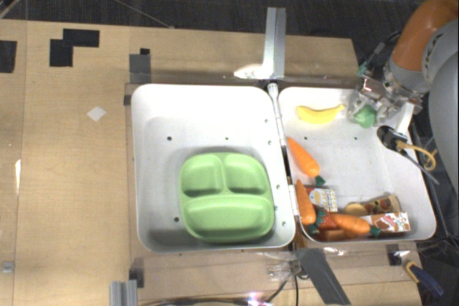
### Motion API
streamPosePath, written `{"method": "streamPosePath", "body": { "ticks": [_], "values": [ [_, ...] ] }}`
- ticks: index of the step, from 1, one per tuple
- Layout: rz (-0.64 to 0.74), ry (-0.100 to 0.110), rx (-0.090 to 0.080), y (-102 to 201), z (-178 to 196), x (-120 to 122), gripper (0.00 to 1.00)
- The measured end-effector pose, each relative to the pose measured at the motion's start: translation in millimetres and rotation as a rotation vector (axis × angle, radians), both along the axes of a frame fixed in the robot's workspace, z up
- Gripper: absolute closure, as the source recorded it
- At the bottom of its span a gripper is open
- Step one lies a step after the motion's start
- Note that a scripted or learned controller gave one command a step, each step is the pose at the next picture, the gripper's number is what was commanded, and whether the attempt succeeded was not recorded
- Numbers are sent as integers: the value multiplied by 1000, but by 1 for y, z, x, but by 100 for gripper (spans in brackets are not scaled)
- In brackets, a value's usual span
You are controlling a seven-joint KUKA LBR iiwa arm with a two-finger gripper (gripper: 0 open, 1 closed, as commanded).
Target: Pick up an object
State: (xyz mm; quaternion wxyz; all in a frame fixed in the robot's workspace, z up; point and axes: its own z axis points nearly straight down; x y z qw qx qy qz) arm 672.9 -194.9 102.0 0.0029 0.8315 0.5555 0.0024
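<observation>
Camera view: pincer (374,105) at right bin's (423,186) far corner, over a small green item (364,117); its grip cannot be told. Banana (320,113) just beside: likely light, stiff, smooth plastic; best taken across the middle.

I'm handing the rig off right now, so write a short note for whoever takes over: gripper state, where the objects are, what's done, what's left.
Gripper: at the far right corner of the right bin, down by a small green object; a grip on it is not confirmed.
Right bin also holds a banana near the far wall, a carrot by the divider, and a pile at the near edge: another carrot, small cartons and other toy food.
Left bin holds a green divided tray.
Done: arm is at the bin.
Left: secure one object and lift it.
</observation>
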Motion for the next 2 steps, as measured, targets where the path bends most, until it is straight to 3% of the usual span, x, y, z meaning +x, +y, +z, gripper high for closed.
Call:
{"method": "streamPosePath", "body": {
  "ticks": [1, 2],
  "values": [
    [94, 1, -1, 10, 36, -2, 100],
    [59, 0, 2, 74, 97, -2, 100]
  ]
}}
